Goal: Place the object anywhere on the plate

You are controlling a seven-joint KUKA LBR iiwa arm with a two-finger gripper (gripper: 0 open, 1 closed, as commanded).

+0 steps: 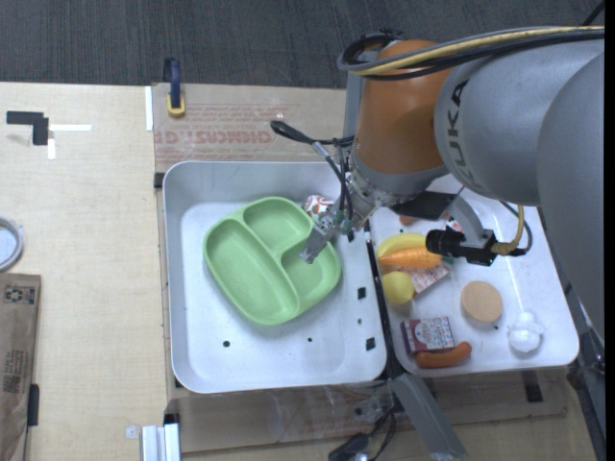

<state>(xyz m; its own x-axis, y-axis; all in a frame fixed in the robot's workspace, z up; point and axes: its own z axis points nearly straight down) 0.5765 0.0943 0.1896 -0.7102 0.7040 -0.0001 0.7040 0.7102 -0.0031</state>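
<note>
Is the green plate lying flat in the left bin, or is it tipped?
Flat, as far as visible: the green plate lies on the floor of the left bin, its compartments facing up.

Bright, even light from overhead washes the shallow white plastic bins (192,353) nearly flat; a soft shadow lies beneath the green divided plastic plate (259,277). The big grey arm (538,113), close up, looks blurred and soft
</note>
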